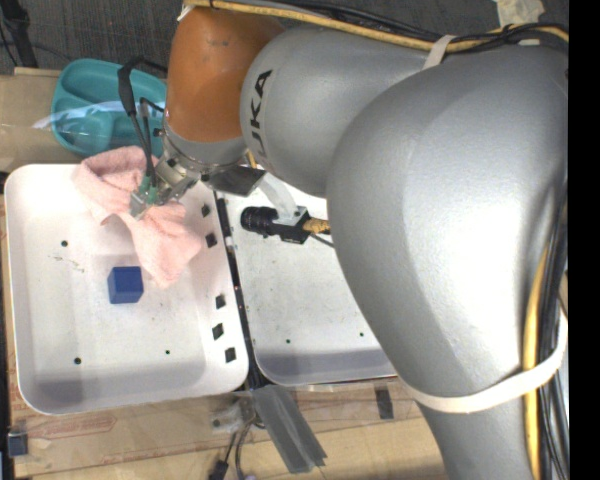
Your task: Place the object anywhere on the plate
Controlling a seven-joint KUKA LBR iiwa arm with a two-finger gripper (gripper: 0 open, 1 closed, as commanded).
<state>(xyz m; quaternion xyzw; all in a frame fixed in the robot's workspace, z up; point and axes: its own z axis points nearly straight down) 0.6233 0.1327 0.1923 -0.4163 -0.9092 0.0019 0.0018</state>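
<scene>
The robot arm (430, 198) is big, round and smooth, w/ a shiny silver-grey skin. Near its end sits a fat orange band (205, 68). Next to that, black letters spell KUKA on the grey part. A thin black and yellow cable runs along the top edge of the arm, & pale straps wrap round the fat grey body to hold it. More dark cables hang by the orange part. The claw (152, 196) is small, grey metal.
</scene>
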